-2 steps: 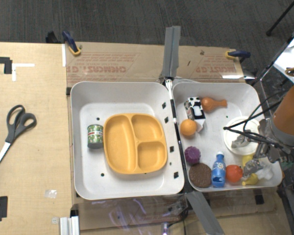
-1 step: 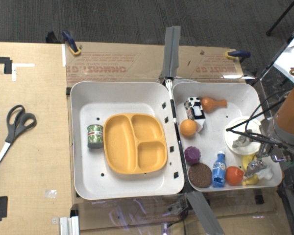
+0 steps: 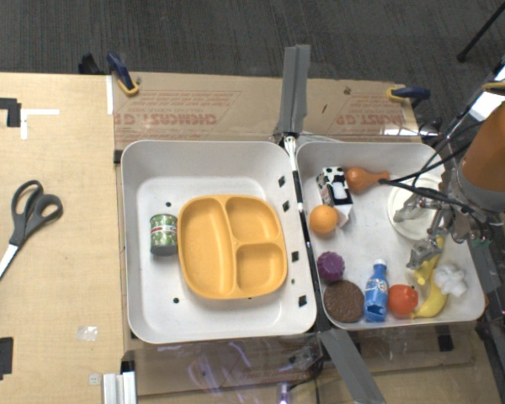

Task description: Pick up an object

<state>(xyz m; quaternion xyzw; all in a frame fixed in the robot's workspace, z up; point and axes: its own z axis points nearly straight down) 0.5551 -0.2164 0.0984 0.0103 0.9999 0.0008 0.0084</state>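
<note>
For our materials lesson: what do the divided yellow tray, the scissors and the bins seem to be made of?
Yellow tray: probably moulded plastic, smooth and slightly glossy, with rounded compartment walls.
Scissors: bright metal blades; dark handles that look like plastic.
Left bin and right bin: likely thin white plastic, with soft highlights on rounded corners.

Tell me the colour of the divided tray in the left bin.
Yellow-orange all over; the divided tray shows plainly in the camera view.
</note>
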